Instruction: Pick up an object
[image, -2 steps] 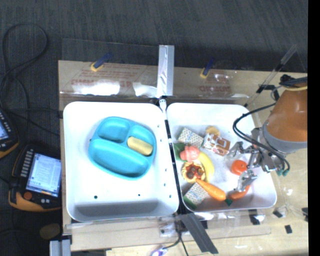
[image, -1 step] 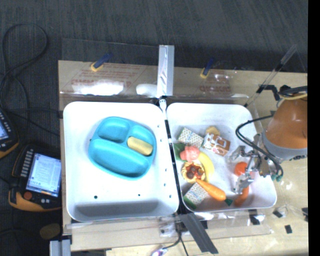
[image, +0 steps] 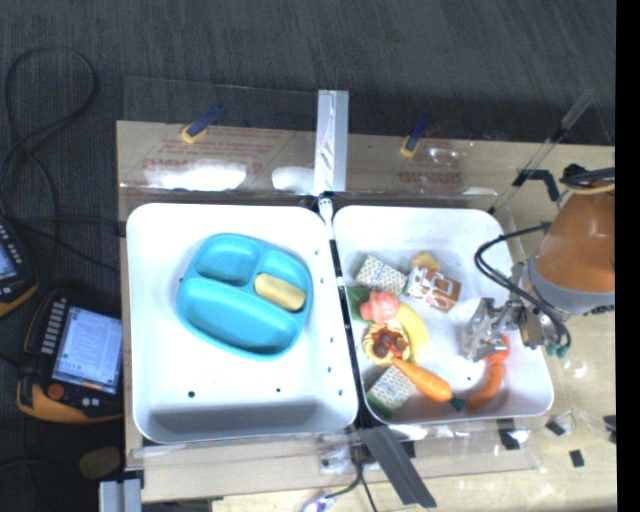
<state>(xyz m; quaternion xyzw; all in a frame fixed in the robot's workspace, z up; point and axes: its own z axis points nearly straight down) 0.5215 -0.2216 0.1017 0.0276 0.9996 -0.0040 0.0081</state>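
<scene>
The gripper (image: 484, 338) hung low in the right bin (image: 465, 222), near its right wall, and I could not tell how its fingers stood. An orange carrot (image: 487, 385) lay just below the gripper, near the bin's front wall.

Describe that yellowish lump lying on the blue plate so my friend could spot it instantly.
Start at the left white bin, which holds a blue divided tray. In the tray's upper right compartment lies a small yellow oblong piece, like a bread roll, the one item on that tray.
</scene>
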